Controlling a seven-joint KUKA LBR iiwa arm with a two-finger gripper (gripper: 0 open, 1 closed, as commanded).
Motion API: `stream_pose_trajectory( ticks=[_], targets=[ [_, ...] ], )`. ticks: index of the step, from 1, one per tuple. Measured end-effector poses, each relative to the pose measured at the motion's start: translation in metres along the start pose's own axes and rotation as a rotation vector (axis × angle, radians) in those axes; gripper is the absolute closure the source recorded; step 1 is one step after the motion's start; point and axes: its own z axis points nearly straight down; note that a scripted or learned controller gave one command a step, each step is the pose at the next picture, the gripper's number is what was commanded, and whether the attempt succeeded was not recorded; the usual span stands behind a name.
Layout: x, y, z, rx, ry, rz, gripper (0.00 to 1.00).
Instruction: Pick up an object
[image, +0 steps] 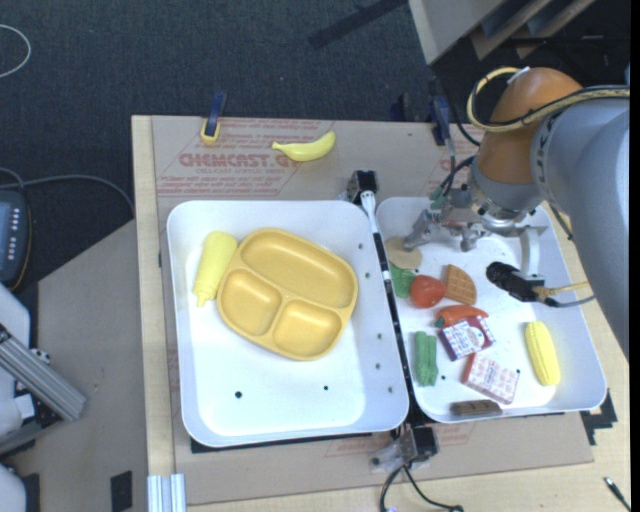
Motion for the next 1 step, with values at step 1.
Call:
stream_pose_trajectory(
  ticks=[1],
  targets=[
    [0.0000, 0.0018, -0.0145, -0.007, -0.001, 0.000, 1.00]
  ],
)
